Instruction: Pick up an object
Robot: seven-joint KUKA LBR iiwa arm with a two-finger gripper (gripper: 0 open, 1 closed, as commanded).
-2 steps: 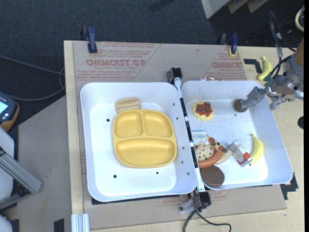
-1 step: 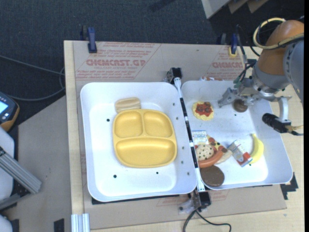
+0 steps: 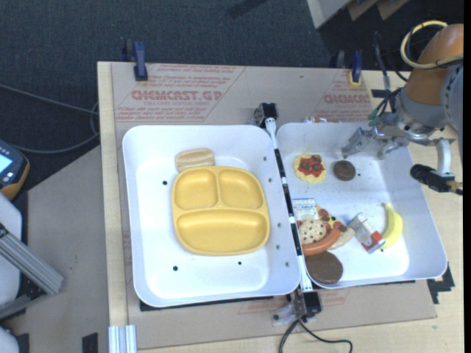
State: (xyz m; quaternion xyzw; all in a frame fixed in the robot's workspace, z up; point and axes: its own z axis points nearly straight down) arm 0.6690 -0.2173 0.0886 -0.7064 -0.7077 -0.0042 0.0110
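A grey arm with an orange band reaches in from the right over the far edge of the right bin, its gripper hanging above the bin's bare far-right corner with the two slim metal fingers spread apart and nothing between them. Open white floor lies under and around the gripper; the nearest item, a small round brown disc, sits just left and nearer, with a yellow pizza-like toy topped in red beside it close to the divider between the bins. The crowded patch is the bin's near-left part: a printed packet, a chocolate-chip cookie, a red sausage and a larger dark brown disc lie touching or overlapping. A small grey and red block rests just right of them, and a curved yellow banana lies beyond it, near the right rim. In the left bin, a glossy yellow three-compartment tray takes up the middle, with a tan bun touching its far-left edge and bare white margin all round. Both bins sit on a paper-covered bench.
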